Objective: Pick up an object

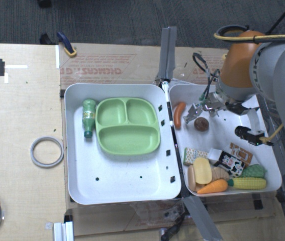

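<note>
Camera view: the grey arm w/ orange band reached in from the right, its hand [194, 112] low over the right bin's [230, 129] upper-left area. Fingers looked parted w/ nothing between them. Just beside it sat a brown round item [201, 124], and an orange-red sausage-like piece [178, 114] lay near the bin's left wall. Toy food crowded the bin's lower part: carrot [213, 187], corn cob [249, 183], broccoli [255, 170], a pale bread-like piece [202, 170], and a small printed carton [232, 161]. The left bin [122, 185] held a green divided plate [127, 125] and a green bottle [88, 117] beside it. A tape roll [46, 151] lay on the desk [16, 114] to the left.
</note>
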`<state>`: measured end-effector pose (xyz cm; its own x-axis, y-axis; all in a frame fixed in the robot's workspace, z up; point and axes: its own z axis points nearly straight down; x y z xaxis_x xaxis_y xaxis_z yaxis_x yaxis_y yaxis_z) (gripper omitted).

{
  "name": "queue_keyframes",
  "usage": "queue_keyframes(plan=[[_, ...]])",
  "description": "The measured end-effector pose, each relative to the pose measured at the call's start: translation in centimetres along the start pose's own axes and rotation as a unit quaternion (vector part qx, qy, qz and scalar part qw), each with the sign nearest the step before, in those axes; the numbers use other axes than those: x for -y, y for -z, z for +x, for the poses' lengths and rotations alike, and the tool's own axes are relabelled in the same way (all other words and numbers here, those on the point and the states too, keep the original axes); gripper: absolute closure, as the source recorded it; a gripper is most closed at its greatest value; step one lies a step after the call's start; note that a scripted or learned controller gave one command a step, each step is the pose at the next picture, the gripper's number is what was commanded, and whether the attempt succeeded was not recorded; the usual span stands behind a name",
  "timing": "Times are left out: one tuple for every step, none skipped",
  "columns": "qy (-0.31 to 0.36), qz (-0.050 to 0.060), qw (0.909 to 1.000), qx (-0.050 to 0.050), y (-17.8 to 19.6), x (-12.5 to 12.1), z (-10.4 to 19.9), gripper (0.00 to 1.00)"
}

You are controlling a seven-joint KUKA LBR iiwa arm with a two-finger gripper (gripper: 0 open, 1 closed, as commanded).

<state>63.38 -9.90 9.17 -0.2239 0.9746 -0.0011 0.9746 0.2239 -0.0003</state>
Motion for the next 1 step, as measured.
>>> queue_keyframes(plan=[[-0.078,0.001,0.9970,-0.001,-0.01,2.82,-0.46,0.00]])
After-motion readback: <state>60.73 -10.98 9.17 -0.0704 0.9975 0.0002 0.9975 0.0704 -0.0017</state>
